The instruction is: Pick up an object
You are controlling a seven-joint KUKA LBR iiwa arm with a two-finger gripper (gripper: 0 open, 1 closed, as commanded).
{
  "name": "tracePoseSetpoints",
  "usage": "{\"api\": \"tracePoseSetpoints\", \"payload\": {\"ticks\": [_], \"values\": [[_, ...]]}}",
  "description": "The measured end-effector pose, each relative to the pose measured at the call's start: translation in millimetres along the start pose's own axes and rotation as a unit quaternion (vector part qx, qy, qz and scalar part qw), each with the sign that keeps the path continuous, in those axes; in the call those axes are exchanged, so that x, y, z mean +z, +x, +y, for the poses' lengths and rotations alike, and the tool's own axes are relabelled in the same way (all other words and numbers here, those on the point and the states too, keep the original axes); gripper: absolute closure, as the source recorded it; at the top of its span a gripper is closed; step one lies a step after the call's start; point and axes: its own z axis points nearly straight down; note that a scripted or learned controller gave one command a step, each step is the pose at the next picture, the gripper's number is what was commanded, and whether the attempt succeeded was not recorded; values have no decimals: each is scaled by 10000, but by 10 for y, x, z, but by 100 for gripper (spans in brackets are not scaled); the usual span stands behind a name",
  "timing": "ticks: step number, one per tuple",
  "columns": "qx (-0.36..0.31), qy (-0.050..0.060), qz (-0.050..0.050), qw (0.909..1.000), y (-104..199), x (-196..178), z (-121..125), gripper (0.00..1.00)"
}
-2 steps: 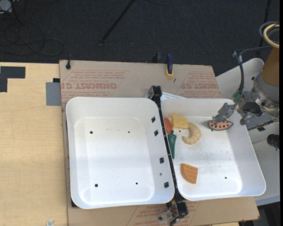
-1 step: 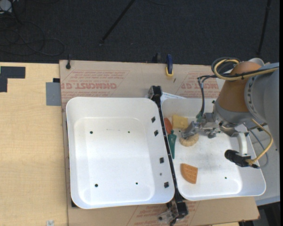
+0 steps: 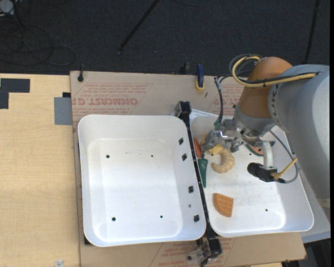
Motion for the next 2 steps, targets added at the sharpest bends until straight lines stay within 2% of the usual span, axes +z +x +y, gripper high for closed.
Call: {"api": "tracePoseSetpoints", "payload": {"ticks": [1, 2], "values": [[19, 2, -4, 10000, -26, -105, -10, 100], [-2, -61, -2, 10000, 520, -1075, 16, 100]]}}
